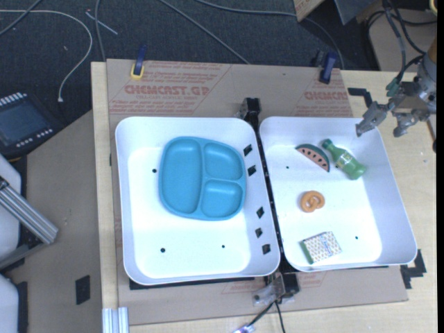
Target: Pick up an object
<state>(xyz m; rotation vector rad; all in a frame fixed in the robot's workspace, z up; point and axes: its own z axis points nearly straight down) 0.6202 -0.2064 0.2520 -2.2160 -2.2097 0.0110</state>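
Note:
The right bin (395, 207) holds a watermelon slice (312, 155), a green bottle (343, 159) lying on its side, an orange pretzel-shaped piece (312, 201) and a small patterned packet (322, 246). My gripper (382, 126) hangs above the bin's far right corner, up and to the right of the green bottle. It is open, with its fingers spread wide and nothing between them.
A blue divided plate (201, 177) lies in the left bin (139, 234). Black clips line the divider between the bins. Blue clamps (139, 66) hold the cardboard-covered bench at its far edge. Cables run across the floor behind.

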